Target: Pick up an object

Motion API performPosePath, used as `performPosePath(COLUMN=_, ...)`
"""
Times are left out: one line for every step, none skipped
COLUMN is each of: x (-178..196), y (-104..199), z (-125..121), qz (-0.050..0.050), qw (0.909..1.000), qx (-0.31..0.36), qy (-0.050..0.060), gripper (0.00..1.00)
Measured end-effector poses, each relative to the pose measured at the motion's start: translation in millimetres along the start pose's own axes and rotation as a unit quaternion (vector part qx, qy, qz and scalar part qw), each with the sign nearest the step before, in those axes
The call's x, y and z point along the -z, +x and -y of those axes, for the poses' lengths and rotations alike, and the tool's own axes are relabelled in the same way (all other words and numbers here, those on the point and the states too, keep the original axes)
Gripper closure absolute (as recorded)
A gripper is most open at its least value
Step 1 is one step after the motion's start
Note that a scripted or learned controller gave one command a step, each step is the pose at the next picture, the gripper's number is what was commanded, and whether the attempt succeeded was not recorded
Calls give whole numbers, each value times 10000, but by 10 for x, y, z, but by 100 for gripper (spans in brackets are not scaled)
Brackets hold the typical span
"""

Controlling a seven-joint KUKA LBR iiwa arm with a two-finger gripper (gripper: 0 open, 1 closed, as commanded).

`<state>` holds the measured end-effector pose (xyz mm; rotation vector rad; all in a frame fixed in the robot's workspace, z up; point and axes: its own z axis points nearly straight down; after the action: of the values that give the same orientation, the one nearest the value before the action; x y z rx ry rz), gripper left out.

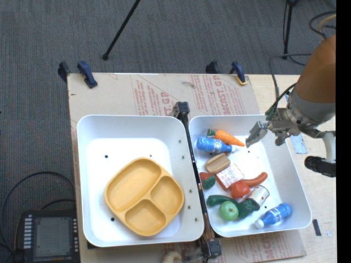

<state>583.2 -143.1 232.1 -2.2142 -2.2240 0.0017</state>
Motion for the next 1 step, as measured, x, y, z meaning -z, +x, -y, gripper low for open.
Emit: performPosePath(x=-1239, y=348, z=-94, qz=-2, qw=10000, qx=-14, qy=14, gripper=0)
